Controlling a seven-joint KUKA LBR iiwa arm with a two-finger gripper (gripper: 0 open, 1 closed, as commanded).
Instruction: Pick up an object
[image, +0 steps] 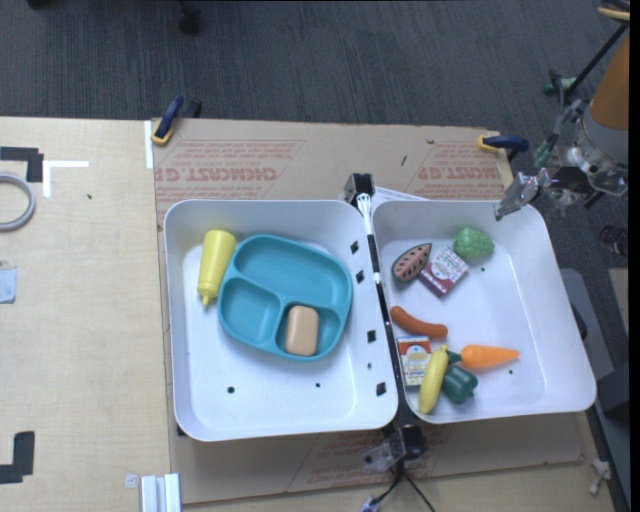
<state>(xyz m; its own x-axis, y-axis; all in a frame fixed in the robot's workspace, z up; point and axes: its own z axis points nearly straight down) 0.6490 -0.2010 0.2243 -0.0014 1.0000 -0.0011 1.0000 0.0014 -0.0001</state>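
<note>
Gripper (520, 195) at upper right of frame, above right bin (560, 300) rim; finger state cannot be told. Risk: descent strikes rim, missing broccoli (473, 244)

I see a teal divided plate (262, 285) carrying a tan bread piece (301, 330), a yellow mustard bottle (212, 263), an orange carrot (488, 355), a red sausage (418, 322) and green lettuce (473, 243) in my white bins (270, 410).

Arm (607, 120): orange band over a pale grey wrist section. Gripper (515, 197): dark metal assembly with silvery fittings, thin black cables, small green-tipped connectors near the mount.
</note>
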